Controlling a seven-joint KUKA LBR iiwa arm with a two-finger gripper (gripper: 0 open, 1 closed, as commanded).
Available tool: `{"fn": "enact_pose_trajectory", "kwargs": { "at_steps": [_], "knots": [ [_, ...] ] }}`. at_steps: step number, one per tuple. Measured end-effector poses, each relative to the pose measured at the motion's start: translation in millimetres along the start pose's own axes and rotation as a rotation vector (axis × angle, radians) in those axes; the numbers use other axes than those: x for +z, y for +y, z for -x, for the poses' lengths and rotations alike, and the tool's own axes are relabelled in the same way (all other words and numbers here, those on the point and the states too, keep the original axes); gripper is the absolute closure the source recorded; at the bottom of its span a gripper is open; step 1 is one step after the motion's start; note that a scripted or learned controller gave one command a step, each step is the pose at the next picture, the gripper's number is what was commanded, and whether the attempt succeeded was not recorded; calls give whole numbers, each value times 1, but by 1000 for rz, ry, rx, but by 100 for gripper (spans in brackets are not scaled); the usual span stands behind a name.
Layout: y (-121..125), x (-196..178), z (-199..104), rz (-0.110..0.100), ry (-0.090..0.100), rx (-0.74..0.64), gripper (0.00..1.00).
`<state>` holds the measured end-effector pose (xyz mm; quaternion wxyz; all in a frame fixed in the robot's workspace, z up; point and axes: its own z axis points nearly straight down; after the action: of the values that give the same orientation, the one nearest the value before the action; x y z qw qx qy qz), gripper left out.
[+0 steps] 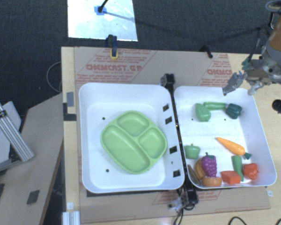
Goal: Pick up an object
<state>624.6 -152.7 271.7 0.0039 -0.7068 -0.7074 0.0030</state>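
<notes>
Sitting nearest the lens in the left bin (91,125), a green 3-compartment plate (133,142) is lying flat. In the right bin (257,121), a green toy (210,109) is resting near the back while an orange carrot (231,146), purple grapes (209,164) and a red piece (231,176) are crowding the front. Above that bin's back right corner, the gripper (240,84) is hovering with fingers spread, grasping nothing.

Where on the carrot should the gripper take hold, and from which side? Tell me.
Take the carrot around its thick orange middle, coming straight down from above. It lies flat and slanted on the right bin's floor, apart from the other toys, so bare floor on both long sides probably leaves room for the fingers. Close across its width; the narrow tip would likely slip. The gripper hangs over the bin's far edge.
</notes>
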Motion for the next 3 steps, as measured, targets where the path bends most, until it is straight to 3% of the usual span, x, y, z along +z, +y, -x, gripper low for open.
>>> {"fn": "enact_pose_trajectory", "kwargs": {
  "at_steps": [1,3],
  "knots": [
    [2,-8,-1,11,-2,-2,0],
    [3,96,-4,8,-1,-1,0]
  ]
}}
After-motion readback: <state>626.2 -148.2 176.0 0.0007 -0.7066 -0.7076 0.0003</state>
